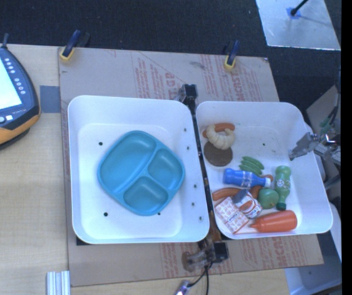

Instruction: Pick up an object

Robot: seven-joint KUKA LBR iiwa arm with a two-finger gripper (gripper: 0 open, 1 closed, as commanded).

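The right bin (259, 118) holds a heap of toy food. A croissant (221, 139) lies on a brown disc (218, 156), with a hot dog (221, 127) just behind it. Nearer the front lie a green pea pod (252, 164), a blue bottle (245, 178), a green bottle (282, 179), a green round fruit (268, 197), a red ketchup bottle (275, 222) and a red-and-white packet (230, 216). My gripper (303, 146) hangs over the bin's right rim, right of the pea pod and above the green bottle, with nothing visibly in it.
A blue divided plate (141, 172) lies in the left bin (87, 118). A tablet in an orange case (4, 97) sits at the bench's far left. Clamps (70, 47) (230, 55) hold the cardboard at the back.
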